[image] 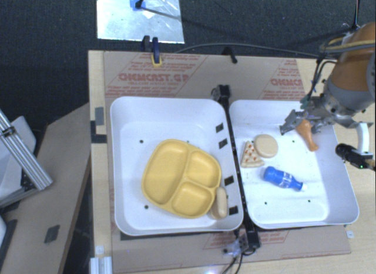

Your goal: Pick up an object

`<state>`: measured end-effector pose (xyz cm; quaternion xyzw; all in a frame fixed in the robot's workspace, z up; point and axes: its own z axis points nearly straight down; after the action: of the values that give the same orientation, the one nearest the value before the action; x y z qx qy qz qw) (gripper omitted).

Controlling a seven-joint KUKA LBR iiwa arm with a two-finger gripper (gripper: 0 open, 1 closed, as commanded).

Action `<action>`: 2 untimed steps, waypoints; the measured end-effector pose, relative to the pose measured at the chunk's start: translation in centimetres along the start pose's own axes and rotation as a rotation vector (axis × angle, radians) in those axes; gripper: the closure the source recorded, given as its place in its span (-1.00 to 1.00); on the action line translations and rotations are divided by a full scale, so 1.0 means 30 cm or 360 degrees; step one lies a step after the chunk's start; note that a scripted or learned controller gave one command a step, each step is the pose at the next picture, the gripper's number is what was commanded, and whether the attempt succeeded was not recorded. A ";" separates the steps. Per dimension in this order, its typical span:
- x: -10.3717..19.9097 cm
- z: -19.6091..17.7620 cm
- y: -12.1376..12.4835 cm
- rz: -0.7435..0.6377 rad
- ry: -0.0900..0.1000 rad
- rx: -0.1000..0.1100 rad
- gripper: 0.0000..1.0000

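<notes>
My gripper hangs over the far right part of the right bin, below the orange wrist band. An orange carrot-shaped piece sticks out downward between its grey fingers, so the gripper is shut on it. To its left, on the bin floor, lie a round tan bun and a triangular pizza slice that touch each other. A blue bottle lies on its side nearer the front.
The left bin holds a yellow divided plate with a tan bread roll at its front right edge. A black divider with clips runs between the bins. A cable crosses the bench behind the bins.
</notes>
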<state>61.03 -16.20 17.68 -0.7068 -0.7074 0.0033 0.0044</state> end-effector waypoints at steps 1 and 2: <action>0.001 -0.026 0.010 -0.0004 -0.0003 -0.0020 -1.00; 0.026 0.124 0.005 -0.0007 -0.0002 -0.0015 -1.00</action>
<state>61.15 -15.42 13.97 -0.7052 -0.7090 0.0003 0.0006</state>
